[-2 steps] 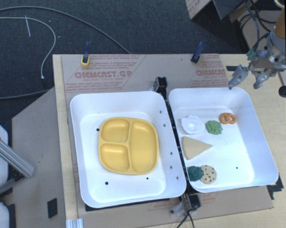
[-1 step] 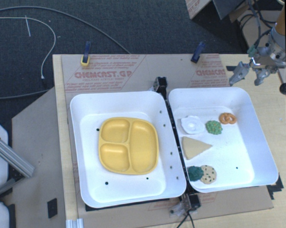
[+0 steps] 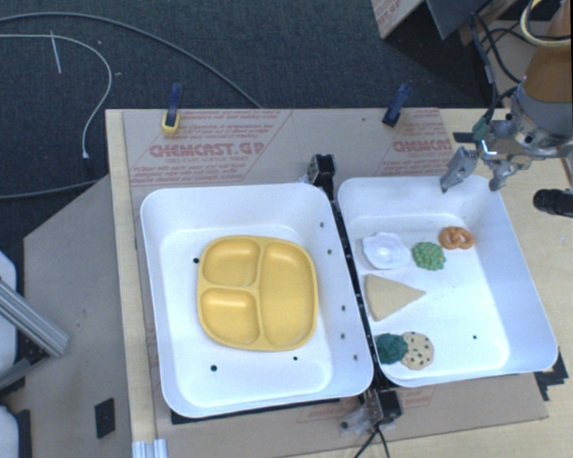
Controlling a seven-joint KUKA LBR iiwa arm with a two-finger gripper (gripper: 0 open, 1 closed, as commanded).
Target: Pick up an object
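Observation:
My gripper (image 3: 477,174) hangs over the far rim of the right bin (image 3: 514,291), fingers spread open with nothing between them. In that bin lie a brown pretzel (image 3: 456,237), a green broccoli piece (image 3: 428,256), a white cup-like piece (image 3: 384,250), a pale cheese wedge (image 3: 390,296), a dark green leafy piece (image 3: 391,346) and a speckled cookie (image 3: 417,350). The pretzel is the closest to the gripper, a little below and left of it.
The left bin (image 3: 165,237) holds a yellow divided plate (image 3: 258,292). Blue clamps (image 3: 173,110) (image 3: 396,105) grip the cardboard base at the far edge. A black bracket (image 3: 320,169) sits between the bins. Cables run on the dark floor at the far left.

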